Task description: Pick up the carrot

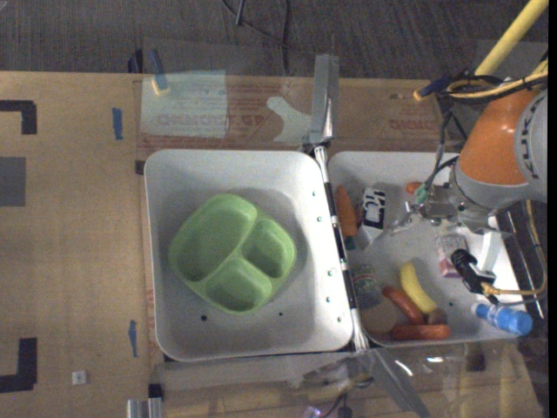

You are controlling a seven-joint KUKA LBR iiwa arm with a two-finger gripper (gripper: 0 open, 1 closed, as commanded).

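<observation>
We found the carrot [346,211] lying just right of the bins' divider [335,233]. The gripper [432,205] hovered further right, apart from it. We could not tell its jaw state.

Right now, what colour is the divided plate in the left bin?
Light green; the divided plate shows best in the camera view.

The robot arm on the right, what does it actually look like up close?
The arm is a rounded grey body with a broad orange band above the wrist and dark lettering on the grey shell. Yellow and black cables run along its top. Below the wrist hangs metal hardware ending in the pincer, small and silvery, over the right bin.
</observation>
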